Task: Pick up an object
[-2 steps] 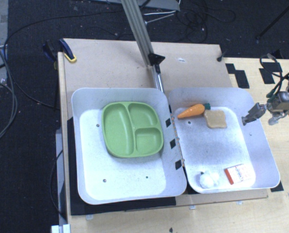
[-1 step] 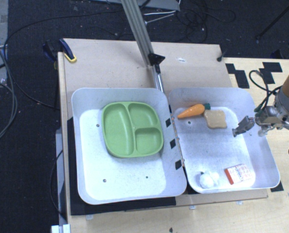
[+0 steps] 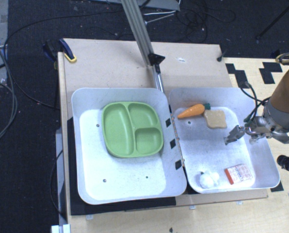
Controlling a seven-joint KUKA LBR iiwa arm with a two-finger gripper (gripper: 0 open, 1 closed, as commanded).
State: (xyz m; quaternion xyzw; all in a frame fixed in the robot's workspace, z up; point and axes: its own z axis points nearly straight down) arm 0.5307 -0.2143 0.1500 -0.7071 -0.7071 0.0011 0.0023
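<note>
The right bin [image 3: 261, 154] holds an orange carrot [image 3: 191, 111] at its far left, with a tan square slice [image 3: 216, 119] just right of it. A white lump [image 3: 208, 179] and a red-and-white packet [image 3: 239, 174] lie near its front edge. My gripper [image 3: 233, 136] reaches in from the right over the bin's right half, below and to the right of the tan slice and above the packet. Nothing shows in its grasp. The grey arm with its orange band [image 3: 285, 98] sits at the right edge.
A green divided plate [image 3: 133, 128] lies in the left bin [image 3: 86, 178]. A slanted metal pole [image 3: 140, 28] runs down to the gap between the bins. Black clips [image 3: 173, 142] line the shared wall.
</note>
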